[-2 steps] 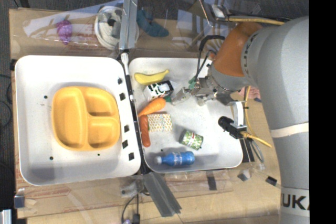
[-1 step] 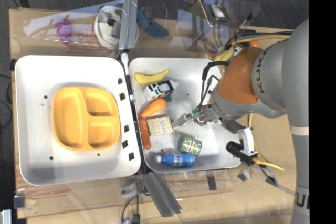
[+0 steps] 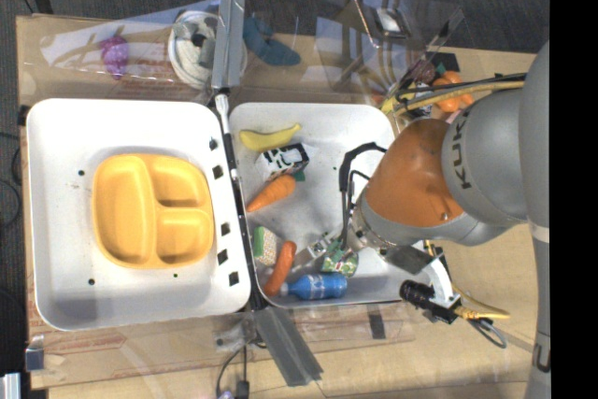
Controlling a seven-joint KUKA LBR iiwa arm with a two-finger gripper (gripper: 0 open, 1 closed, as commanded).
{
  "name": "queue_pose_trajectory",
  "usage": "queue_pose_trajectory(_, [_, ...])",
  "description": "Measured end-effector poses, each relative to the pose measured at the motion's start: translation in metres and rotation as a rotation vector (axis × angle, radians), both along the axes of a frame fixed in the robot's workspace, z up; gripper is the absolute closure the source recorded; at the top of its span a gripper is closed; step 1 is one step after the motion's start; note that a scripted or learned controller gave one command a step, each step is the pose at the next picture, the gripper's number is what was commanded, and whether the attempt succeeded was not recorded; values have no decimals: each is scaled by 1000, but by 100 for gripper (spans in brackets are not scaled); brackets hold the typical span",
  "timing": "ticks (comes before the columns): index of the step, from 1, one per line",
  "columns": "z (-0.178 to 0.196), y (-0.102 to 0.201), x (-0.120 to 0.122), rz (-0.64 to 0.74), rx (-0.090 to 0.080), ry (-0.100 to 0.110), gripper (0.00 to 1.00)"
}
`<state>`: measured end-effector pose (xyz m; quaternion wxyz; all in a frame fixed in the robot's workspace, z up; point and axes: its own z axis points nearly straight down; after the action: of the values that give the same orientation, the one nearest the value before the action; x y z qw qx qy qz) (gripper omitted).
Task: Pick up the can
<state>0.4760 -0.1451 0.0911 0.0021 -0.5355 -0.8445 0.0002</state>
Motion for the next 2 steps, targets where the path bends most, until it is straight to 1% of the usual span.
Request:
queue_pose_trajectory(1, [11,0,4,5,-3,-10,100])
queue_pose_trajectory(2, [59,3,74,-174,-2,0,100])
